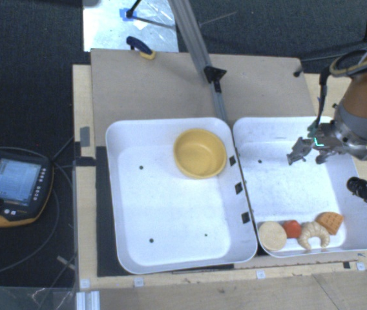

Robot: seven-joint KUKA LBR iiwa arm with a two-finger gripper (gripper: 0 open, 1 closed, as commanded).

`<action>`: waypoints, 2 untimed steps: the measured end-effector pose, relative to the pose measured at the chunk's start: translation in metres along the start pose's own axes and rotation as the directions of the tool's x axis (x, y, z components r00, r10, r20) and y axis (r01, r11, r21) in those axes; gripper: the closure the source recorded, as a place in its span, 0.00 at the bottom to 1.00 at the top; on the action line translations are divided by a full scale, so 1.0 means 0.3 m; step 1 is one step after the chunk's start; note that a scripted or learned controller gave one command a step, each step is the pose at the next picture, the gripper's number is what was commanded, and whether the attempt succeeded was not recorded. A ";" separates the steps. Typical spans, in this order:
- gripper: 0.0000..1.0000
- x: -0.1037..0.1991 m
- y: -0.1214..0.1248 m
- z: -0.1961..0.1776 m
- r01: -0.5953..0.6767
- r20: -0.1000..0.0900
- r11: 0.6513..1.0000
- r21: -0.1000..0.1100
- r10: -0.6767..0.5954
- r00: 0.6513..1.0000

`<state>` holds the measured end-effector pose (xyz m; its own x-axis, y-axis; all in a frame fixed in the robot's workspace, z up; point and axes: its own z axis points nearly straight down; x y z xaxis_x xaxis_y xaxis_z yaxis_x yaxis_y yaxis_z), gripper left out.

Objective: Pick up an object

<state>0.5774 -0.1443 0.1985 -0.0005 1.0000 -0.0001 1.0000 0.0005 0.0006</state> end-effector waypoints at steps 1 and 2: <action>0.00 0.000 0.000 0.000 0.000 0.000 1.000 0.000 0.000 1.000; 0.00 -0.027 0.015 0.185 -0.001 0.000 1.000 0.004 0.001 1.000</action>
<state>0.5820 -0.1523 0.1431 0.0001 1.0000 0.0004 1.0000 -0.0001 -0.0035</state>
